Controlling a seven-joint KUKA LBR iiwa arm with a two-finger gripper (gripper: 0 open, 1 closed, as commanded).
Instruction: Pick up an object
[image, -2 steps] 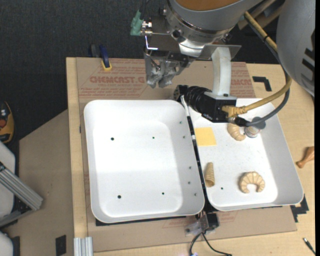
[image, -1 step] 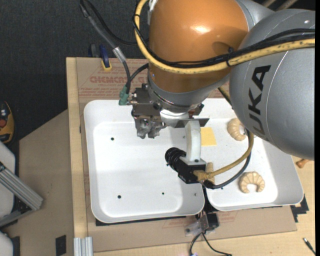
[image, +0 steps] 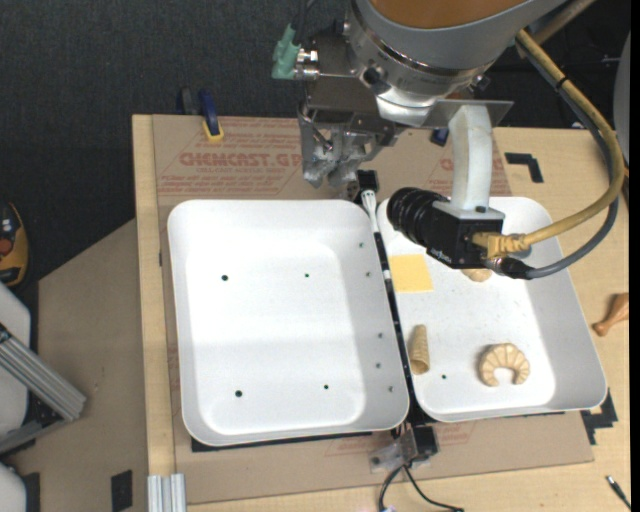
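Observation:
The right bin (image: 560, 330) holds a flat yellow square (image: 411, 272), a small tan cone-shaped piece (image: 418, 348) near the divider, and a croissant-shaped piece (image: 504, 364) toward the front. Another tan piece (image: 479, 274) peeks out from under a black cylinder (image: 437, 228) mounted on the arm. My gripper (image: 335, 160) hangs above the back edge of the bench, just behind the far rim where the two bins meet. It is apart from all the objects, and I see nothing in it.
The left bin (image: 270, 320) is white with a few small dark dots on its floor. A tan hose (image: 585, 215) and a white bracket (image: 472, 165) hang over the right bin's back. A blue and yellow clamp (image: 208, 112) sits at the board's back left.

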